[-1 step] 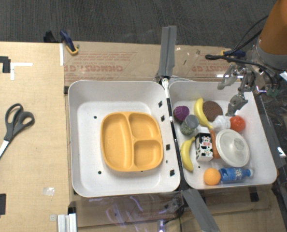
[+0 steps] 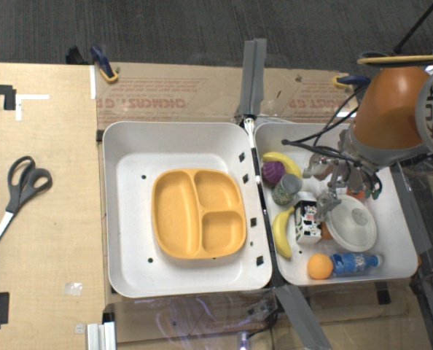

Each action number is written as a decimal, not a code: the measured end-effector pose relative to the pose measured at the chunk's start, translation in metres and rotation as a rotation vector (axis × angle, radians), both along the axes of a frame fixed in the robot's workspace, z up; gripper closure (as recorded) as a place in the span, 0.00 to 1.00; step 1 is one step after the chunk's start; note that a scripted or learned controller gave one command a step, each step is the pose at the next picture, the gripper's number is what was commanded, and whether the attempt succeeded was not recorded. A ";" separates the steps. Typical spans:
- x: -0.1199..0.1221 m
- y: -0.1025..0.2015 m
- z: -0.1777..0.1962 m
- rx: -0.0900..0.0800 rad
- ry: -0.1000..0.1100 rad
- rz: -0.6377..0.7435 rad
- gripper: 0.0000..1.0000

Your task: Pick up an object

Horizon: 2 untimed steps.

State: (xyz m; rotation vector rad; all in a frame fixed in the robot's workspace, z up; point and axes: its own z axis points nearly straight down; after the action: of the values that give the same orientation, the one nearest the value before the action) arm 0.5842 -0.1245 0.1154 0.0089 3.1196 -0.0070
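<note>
Bottle [image 2: 355,262] with a blue label lies at the near edge of the right bin [image 2: 402,257], an orange ball [image 2: 319,266] touching its left end. Beyond them sit a white bowl [image 2: 352,223], a black-and-white carton [image 2: 307,222] and a banana [image 2: 281,232]. Farther back, the gripper [image 2: 332,183] hangs over the bin; whether its fingers are spread is unclear. A purple ball [image 2: 273,171] rests against a second banana [image 2: 283,164]. The left bin [image 2: 122,217] holds a yellow divided plate [image 2: 199,214].
</note>
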 end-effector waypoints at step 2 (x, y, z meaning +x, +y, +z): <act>-0.088 0.025 -0.005 0.003 -0.044 -0.262 0.00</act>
State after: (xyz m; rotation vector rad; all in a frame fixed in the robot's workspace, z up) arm 0.4965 -0.0993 0.1099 0.4104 3.0490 -0.0071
